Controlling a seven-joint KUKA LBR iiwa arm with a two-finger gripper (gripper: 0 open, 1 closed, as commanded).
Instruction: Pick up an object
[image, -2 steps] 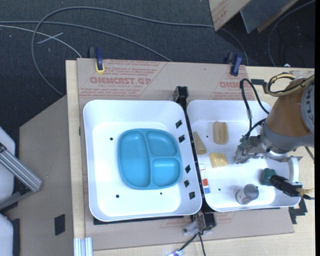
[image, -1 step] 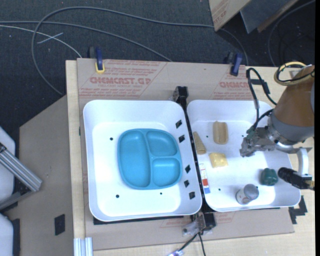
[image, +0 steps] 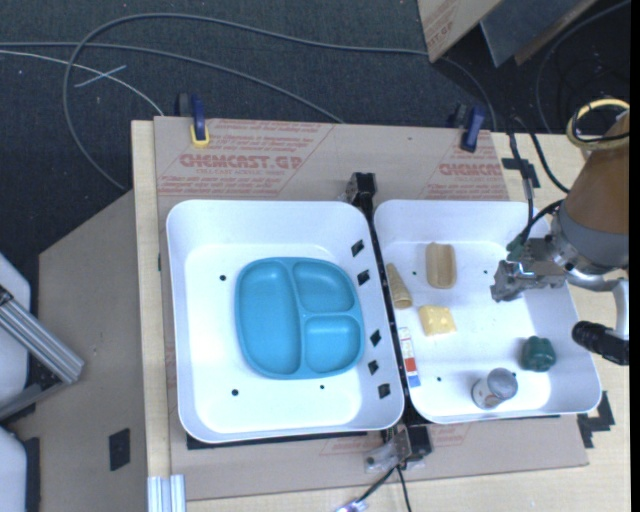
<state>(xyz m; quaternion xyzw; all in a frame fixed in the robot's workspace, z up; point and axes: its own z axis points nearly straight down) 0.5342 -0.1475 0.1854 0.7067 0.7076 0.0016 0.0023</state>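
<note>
Altogether one blue plate (image: 298, 317), two white bins (image: 190, 300), fingers' (image: 503, 287) spread indiscernible.

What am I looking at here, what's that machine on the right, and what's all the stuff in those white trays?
You are looking down at a slant from a fixed camera above a workbench. The grey and orange machine on the right is a robot arm; its gripper hangs over the right bin, with nothing visibly between its fingers. The left bin holds a blue divided plate. The right bin holds a tan bread-like piece, a yellow block, a small tan piece by the divider, a marker-like stick, a green object and a silvery can.
</note>
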